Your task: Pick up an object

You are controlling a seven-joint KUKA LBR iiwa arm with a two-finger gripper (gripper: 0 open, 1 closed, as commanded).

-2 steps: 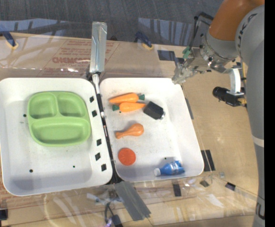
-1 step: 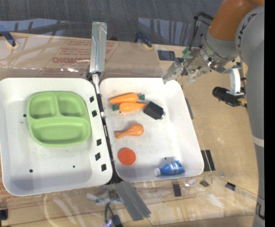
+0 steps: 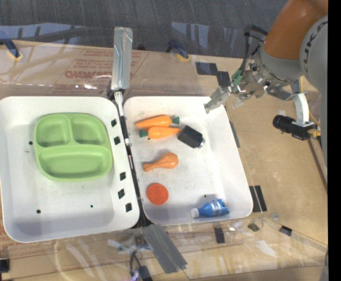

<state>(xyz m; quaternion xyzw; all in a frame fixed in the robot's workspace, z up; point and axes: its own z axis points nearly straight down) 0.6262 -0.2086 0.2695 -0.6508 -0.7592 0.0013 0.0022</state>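
While the arm reaches in from the right, its gripper [image 3: 224, 98] hovers over the top right corner of the right bin [image 3: 236, 174], fingers spread and nothing between them. Right bin contents: two carrots [image 3: 157, 127] side by side near the top, black block [image 3: 190, 136] touching them, orange drumstick [image 3: 161, 163], red-orange disc [image 3: 157, 194], blue bottle [image 3: 211, 209] at the lower edge. Left bin [image 3: 12, 168] bears a green divided plate [image 3: 73, 145].

Tool [image 3: 224, 97] above right bin's [image 3: 236, 157] corner
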